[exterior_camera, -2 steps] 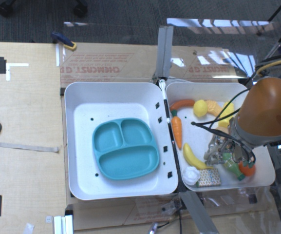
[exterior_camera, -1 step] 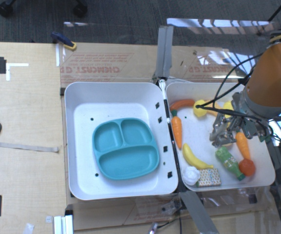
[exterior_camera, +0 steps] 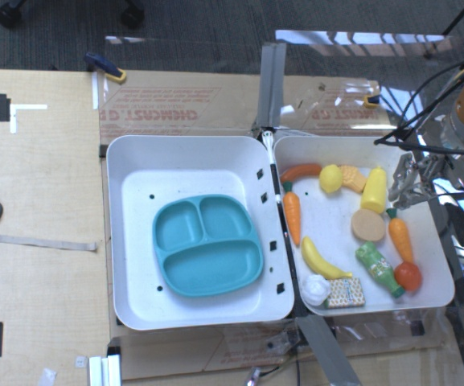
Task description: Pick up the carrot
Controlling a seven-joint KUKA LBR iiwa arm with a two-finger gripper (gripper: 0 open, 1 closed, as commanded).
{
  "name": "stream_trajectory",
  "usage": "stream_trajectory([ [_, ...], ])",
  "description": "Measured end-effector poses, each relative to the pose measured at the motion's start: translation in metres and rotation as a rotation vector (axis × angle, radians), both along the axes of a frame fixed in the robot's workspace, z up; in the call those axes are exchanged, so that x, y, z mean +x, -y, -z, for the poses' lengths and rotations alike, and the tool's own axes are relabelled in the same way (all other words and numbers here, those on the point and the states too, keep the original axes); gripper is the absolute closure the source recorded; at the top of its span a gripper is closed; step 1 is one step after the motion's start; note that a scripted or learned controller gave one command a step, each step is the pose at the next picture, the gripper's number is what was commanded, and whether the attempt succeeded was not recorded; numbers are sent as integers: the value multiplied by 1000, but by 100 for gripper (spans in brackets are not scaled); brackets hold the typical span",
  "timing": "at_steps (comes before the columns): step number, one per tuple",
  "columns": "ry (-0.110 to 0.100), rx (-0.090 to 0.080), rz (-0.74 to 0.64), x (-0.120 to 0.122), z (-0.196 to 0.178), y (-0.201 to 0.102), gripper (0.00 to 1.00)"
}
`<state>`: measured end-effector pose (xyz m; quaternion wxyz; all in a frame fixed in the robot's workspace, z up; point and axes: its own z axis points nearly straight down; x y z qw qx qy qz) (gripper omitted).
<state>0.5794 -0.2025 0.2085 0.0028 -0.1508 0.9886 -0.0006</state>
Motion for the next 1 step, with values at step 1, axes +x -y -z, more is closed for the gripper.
stream_trajectory([
  [1, -3, 1, -164, -35, 67, 19, 100],
])
